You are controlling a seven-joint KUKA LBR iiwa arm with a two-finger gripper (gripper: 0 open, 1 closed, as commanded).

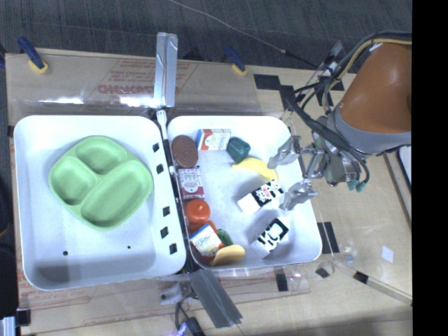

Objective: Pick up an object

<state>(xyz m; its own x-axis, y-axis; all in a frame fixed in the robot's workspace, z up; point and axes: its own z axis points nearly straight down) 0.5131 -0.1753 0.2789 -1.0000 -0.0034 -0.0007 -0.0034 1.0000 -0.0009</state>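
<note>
The claw (292, 173) is seen above the right edge of the right bin (304, 236), its two fingers spread wide apart with nothing held between them. One fingertip lies near the yellow banana (253, 166), the other just beside the black-and-white box (257, 197). A second black-and-white box (272, 233) is seen lower in the same bin, apart from the claw. Along the bin's left side a brown disc (185, 150), a red tomato (197, 209) and a small carton (213, 139) are laid out, with a dark green block (238, 148) beside the carton. A green divided plate (101, 180) is held in the left bin (35, 208).
</note>
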